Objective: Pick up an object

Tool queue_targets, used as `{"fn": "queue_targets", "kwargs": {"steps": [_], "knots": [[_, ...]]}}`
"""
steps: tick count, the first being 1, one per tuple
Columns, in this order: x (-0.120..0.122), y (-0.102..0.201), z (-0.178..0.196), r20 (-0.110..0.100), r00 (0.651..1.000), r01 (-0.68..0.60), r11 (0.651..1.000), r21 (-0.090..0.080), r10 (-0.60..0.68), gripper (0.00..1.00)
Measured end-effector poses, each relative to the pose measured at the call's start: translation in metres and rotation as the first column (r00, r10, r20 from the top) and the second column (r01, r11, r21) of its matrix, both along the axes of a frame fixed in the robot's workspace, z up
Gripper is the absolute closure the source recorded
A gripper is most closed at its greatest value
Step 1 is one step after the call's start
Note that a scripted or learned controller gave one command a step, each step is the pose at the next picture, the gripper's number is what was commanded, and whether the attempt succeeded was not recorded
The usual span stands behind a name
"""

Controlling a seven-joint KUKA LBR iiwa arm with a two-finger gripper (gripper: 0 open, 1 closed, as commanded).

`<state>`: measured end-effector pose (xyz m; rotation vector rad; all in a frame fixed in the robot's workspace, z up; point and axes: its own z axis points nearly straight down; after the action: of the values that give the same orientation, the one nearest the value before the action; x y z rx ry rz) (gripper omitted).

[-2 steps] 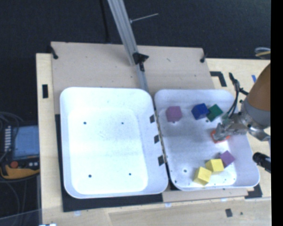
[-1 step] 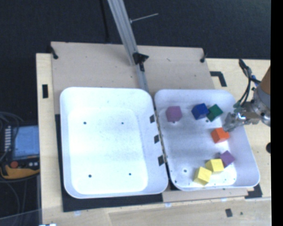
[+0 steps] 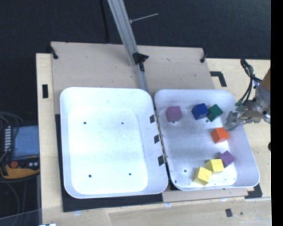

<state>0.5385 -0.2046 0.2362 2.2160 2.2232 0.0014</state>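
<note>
The right bin (image 3: 179, 173) holds several small cubes. A purple cube (image 3: 173, 113), a blue cube (image 3: 199, 110) and a green cube (image 3: 215, 112) sit along its far side. An orange cube (image 3: 220, 135) lies near the right wall, and a second purple cube (image 3: 227, 157) with two yellow cubes (image 3: 215, 165) (image 3: 203, 175) lies at the near right. My gripper (image 3: 234, 119) hangs at the bin's right side, just above and right of the orange cube and right of the green one. Nothing shows held in it.
The left bin (image 3: 70, 140) stands beside the right one, the two walls almost touching. A slanted metal rail (image 3: 125, 29) runs down to the gap between the bins. Cables and a blue box (image 3: 26, 142) lie left of the bench.
</note>
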Motion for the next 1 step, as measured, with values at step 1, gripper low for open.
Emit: {"fn": "queue_targets", "kwargs": {"steps": [1], "knots": [[0.0046, 0.0494, -0.0068, -0.002, 1.000, -0.004, 1.000, 0.002, 0.004, 1.00]]}}
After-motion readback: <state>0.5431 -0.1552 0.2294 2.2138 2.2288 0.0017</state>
